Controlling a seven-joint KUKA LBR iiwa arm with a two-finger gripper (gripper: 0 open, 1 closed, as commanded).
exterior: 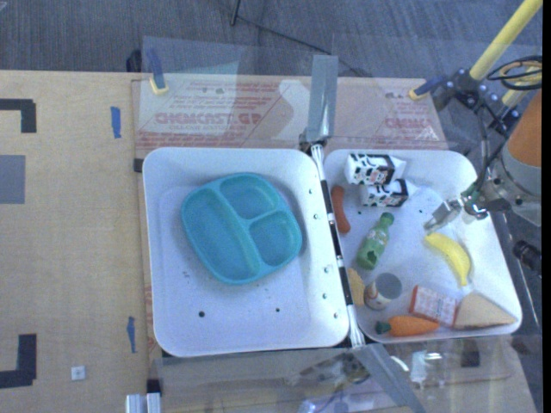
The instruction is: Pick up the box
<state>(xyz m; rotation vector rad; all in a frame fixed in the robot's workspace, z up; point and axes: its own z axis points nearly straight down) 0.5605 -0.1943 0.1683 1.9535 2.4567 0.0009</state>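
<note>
Two shallow white bins sit side by side on a pale wooden desk [69,256] above grey carpet, the left bin [172,317] holding a teal divided plate [241,227], the right bin [430,179] holding the orange box [433,305] near its front edge, well apart from the end effector [449,213], which hovers spread over the right rim.

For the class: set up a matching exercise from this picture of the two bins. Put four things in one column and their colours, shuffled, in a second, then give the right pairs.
Things:
1. divided plate
2. banana
3. bottle
4. carrot

Colours:
A. green
B. orange
C. turquoise
D. yellow

Pairs: 1-C, 2-D, 3-A, 4-B
</note>
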